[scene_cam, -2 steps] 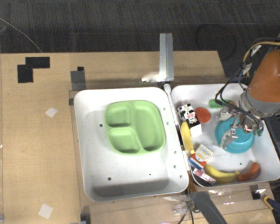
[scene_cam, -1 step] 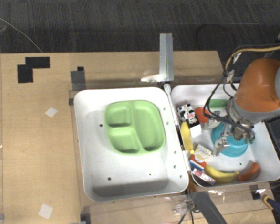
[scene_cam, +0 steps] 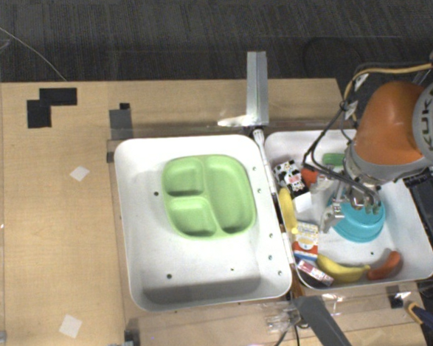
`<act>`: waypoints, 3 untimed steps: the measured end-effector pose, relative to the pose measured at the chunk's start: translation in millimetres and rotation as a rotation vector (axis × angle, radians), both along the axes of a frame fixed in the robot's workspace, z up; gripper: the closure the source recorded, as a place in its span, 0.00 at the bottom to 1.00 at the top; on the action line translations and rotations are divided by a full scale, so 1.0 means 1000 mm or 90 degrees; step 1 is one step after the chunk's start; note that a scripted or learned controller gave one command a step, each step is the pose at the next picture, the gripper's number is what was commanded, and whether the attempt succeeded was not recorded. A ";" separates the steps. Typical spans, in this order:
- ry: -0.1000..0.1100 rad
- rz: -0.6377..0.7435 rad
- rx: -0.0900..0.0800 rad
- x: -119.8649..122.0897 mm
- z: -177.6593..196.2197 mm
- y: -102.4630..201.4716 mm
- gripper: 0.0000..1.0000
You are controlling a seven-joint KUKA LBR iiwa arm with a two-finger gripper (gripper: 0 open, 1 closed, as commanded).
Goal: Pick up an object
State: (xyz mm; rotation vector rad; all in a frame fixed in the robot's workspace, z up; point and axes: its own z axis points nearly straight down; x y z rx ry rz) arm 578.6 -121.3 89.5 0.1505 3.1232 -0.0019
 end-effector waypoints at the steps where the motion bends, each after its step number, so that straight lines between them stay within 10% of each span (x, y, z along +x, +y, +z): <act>1: -0.001 -0.077 0.001 -0.037 0.001 -0.005 0.00; 2: -0.002 -0.124 0.001 -0.031 0.001 0.025 0.00; 3: -0.003 -0.161 0.002 -0.086 0.001 0.001 0.00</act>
